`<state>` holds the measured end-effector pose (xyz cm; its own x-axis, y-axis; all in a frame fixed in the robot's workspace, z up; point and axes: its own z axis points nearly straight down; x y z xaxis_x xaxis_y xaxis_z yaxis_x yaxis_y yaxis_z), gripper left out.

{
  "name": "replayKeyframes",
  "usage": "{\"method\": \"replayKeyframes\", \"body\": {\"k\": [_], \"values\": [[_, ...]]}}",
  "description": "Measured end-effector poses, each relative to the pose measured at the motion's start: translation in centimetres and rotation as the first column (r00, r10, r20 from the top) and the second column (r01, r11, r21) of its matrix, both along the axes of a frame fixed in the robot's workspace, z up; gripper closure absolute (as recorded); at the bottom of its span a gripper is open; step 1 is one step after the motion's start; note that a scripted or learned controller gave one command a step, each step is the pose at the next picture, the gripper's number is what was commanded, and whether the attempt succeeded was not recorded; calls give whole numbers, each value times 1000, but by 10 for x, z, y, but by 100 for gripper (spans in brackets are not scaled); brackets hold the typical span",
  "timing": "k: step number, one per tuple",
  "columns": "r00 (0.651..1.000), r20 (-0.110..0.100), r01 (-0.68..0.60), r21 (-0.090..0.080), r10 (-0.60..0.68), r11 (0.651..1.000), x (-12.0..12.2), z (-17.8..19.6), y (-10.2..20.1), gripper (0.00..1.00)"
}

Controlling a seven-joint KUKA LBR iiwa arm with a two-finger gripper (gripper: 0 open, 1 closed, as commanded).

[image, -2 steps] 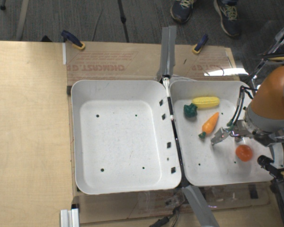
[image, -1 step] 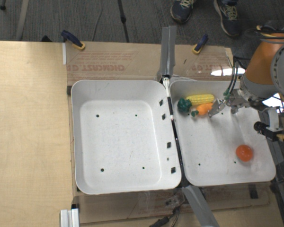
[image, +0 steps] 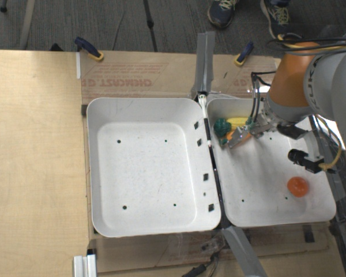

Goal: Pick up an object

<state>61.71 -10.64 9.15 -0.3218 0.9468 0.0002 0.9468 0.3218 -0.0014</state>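
**Crowded corner, easy miss**

Across the bench sit two white bins: the left bin (image: 144,166) and the right bin (image: 277,183), where all the objects lie. Reaching in from the right, the grey arm (image: 311,85) with its orange band leans over the right bin's far left corner. Its gripper (image: 237,137) is down among a tight cluster there: a yellow object (image: 237,122) against the far wall, a green object (image: 221,127) just beside it, and something orange (image: 242,134) at the tips. How far the claw is spread, and whether anything sits between its tips, I cannot tell.

The likely trouble is the crowding: pieces touching one another and the bin wall may be nudged aside, or two caught at once and dropped. An orange ball (image: 298,186) lies well apart near the front right, an easier target but liable to roll.
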Motion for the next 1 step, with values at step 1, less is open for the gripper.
{"method": "replayKeyframes", "body": {"k": [1], "values": [[1000,-1,-1,-1,1,1000,0,9,-1,100]]}}
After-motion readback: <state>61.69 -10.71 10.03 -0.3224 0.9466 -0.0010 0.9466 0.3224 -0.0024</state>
